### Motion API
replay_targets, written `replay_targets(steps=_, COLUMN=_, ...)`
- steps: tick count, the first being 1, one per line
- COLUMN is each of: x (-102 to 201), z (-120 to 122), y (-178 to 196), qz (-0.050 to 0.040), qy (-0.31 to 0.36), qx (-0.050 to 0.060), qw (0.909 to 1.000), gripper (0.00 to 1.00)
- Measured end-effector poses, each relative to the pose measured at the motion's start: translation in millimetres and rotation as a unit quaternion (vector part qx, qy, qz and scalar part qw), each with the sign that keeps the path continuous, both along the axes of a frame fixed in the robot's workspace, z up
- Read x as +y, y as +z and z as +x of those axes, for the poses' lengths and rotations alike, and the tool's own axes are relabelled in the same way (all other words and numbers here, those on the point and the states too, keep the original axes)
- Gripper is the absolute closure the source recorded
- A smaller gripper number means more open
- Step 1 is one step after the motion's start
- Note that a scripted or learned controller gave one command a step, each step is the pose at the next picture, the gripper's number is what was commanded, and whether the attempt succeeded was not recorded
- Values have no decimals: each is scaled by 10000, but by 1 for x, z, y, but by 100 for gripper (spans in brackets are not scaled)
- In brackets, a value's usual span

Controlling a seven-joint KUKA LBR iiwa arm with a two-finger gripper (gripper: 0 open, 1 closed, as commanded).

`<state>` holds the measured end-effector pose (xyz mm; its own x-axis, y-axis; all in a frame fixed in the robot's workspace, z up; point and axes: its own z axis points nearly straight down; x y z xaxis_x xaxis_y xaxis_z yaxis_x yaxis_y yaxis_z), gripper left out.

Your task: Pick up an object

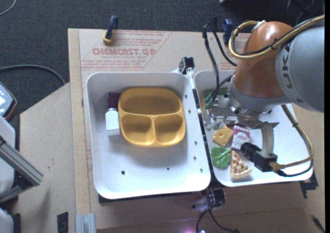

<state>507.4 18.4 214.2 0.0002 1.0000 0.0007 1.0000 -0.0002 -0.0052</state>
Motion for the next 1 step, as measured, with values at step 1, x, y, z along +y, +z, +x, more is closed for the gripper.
replay_targets(steps=1, x=1, z=3, y=20, qz=-5, qy=6, qx=-47, qw=10000, gripper=100)
